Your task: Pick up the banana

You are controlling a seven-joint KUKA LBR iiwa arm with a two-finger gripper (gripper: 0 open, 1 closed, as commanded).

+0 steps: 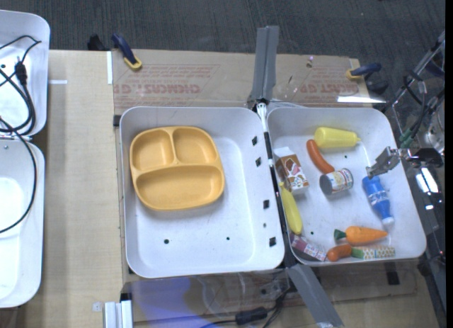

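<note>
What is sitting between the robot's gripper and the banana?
In the camera view, a small tin can lies on its side between the gripper and the banana, in the right bin. A blue bottle sits just below the gripper.

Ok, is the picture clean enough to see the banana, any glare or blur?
Camera view: lighting is even and soft, shadows faint, no strong glare on the white bins. The banana along the right bin's left wall is sharp enough to pick out. The gripper at the right edge is small and somewhat blurred.
</note>
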